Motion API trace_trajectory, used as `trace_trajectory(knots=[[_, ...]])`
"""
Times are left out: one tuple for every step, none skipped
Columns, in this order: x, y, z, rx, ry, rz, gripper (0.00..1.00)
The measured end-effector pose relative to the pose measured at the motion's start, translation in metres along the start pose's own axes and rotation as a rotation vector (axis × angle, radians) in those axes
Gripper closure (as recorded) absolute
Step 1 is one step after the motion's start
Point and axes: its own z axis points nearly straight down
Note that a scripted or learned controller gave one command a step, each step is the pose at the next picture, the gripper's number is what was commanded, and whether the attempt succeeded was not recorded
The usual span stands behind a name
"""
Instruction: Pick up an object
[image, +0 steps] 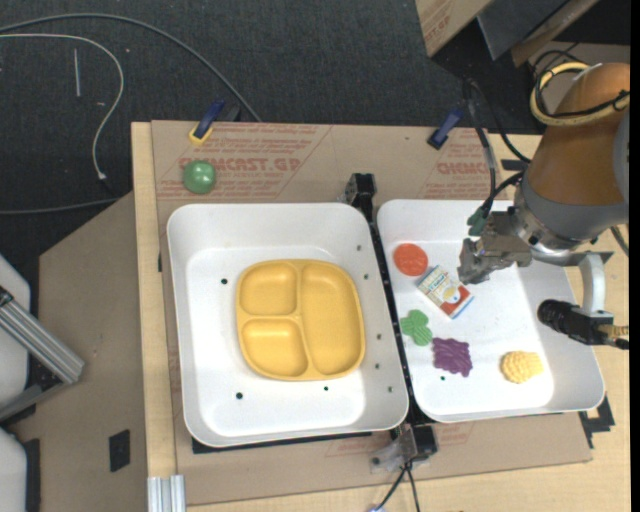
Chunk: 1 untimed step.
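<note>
Gripper over the right bin.
It hung just right of the carton, beside the orange piece; the claw's state could not be told. Green, purple and yellow pieces lay nearer; the plate sat in the left bin.

Yellow divided plate in the left bin; green ball on cardboard behind it.
</note>
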Motion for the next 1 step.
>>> trace_trajectory(knots=[[0.0531,0.0014,-0.0070,0.000,0.001,-0.001,1.00]])
